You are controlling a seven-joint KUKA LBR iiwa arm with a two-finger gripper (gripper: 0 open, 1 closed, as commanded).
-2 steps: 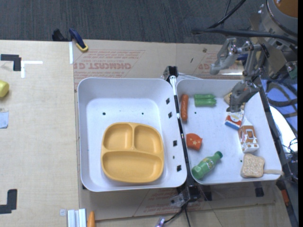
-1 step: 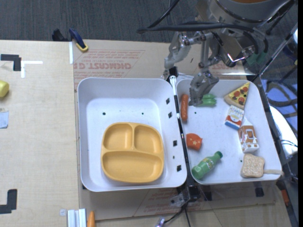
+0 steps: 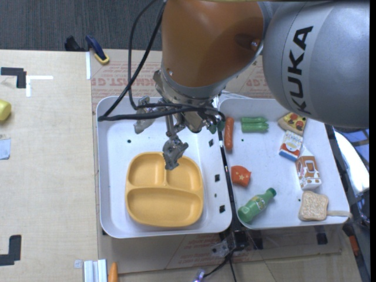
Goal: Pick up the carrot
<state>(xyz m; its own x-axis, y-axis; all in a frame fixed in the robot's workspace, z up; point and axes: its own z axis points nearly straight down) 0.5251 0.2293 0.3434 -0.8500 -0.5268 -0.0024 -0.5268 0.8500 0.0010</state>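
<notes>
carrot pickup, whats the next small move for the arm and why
Probably shift the pincer toward the view's right. It hangs over the yellow divided plate in the left bin, while the carrot lies apart from it, along the left wall of the right bin, beside the green pepper.

left bin: divided tray | right bin: carrot (against left wall), bottle

Grey arm housing, upper right of frame: "KUKA" in black capitals, running vertically. Cardboard sheet under the bins, upper centre: red printed lettering, partly hidden, not legible. Small cartons' print too small to read.
</notes>
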